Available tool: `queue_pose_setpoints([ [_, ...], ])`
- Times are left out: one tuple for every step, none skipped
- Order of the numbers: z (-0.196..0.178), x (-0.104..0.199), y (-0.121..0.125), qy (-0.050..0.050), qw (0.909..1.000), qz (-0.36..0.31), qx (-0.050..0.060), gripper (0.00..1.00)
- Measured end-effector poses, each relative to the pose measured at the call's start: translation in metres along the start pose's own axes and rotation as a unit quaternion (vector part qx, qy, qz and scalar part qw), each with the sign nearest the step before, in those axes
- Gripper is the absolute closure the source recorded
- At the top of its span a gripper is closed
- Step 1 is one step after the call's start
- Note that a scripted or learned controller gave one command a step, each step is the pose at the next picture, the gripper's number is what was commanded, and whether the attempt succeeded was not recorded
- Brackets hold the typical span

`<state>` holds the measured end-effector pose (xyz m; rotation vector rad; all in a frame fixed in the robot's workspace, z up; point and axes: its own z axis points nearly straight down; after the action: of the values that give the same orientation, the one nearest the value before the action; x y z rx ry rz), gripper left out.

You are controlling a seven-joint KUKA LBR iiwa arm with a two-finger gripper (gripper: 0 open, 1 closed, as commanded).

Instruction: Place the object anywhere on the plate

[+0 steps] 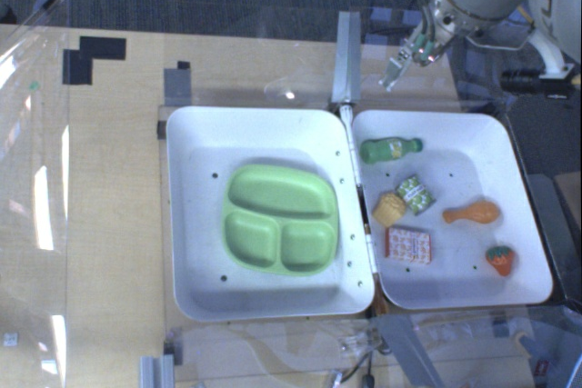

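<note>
Six small toys, a green bottle (390, 148) among them, lie loose in the right bin (523, 186) beside the green plate (278, 218), which sits bare in the left bin (195, 195), while the gripper (400, 68) hangs beyond the bins, gripping nothing.

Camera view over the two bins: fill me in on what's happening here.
A KUKA arm reaches in from the right, its gripper raised above the far edge of the right bin, with nothing between its fingers. That bin holds a green bottle, a green packet, a yellow piece, a red box, an orange drumstick and a strawberry. The green plate lies in the left bin, nothing on it yet.
</note>
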<state>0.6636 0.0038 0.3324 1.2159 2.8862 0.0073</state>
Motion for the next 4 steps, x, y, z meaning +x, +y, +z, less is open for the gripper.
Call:
queue_pose_setpoints([
  [0.114, 0.058, -0.044, 0.002, 1.0000, -0.007, 0.002, 1.00],
  [0.114, 0.035, -0.121, 0.001, 0.9992, 0.041, 0.002, 1.00],
  [0.085, 0.069, -0.112, 0.001, 0.9966, 0.083, 0.001, 1.00],
  [0.105, 0.110, -0.056, 0.002, 0.9975, -0.071, 0.001, 1.00],
])
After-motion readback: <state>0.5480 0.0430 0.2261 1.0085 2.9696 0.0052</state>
